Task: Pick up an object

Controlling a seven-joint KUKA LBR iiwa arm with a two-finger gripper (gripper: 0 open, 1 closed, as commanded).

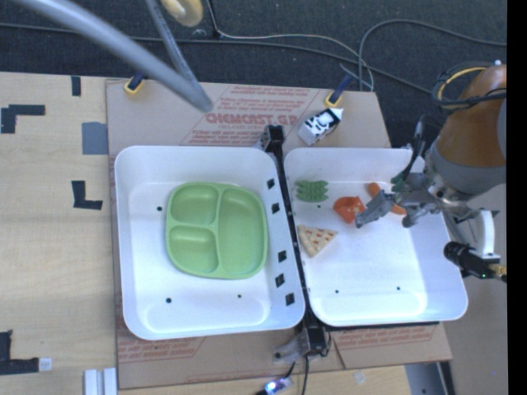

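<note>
Red object (348,208) in right bin (370,290), upper middle, just left of pincer (387,207); small orange piece (375,189) just above pincer and partly hidden by it, green ridged piece (311,191) further left near bin divider, tan wedge-shaped piece (315,239) below green one, apart from it. Pincer low over right bin floor on grey arm (469,151) entering from right, fingers parted, nothing between them, left finger tip close beside red object. Left bin (140,303) on surface (49,245), with green divided plate (217,229) lying flat near its middle.
</note>
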